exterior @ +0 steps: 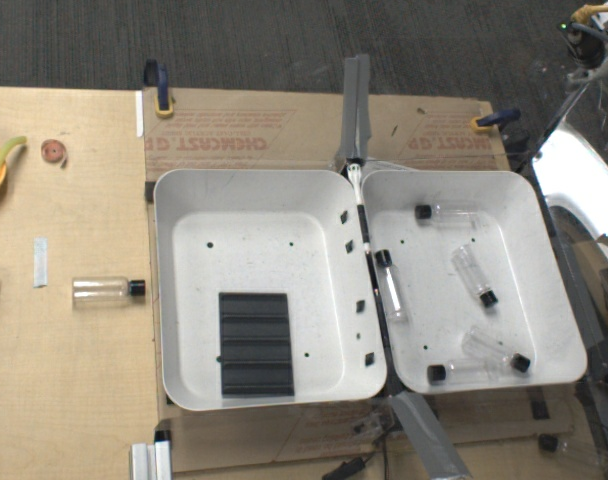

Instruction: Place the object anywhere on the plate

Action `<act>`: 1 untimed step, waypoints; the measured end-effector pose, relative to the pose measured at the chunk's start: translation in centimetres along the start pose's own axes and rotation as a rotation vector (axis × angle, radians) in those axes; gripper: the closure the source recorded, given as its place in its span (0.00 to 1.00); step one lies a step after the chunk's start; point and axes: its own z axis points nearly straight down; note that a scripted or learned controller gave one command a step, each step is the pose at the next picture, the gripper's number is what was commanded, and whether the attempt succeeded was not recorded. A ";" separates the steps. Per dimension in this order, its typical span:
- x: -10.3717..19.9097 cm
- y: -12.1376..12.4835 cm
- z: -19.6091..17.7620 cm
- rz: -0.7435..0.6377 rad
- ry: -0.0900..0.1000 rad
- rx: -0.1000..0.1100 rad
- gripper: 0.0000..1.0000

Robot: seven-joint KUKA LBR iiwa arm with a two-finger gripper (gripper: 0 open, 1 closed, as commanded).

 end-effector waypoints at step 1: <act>-4.1 5.0 0.0 0.105 -0.001 0.001 0.00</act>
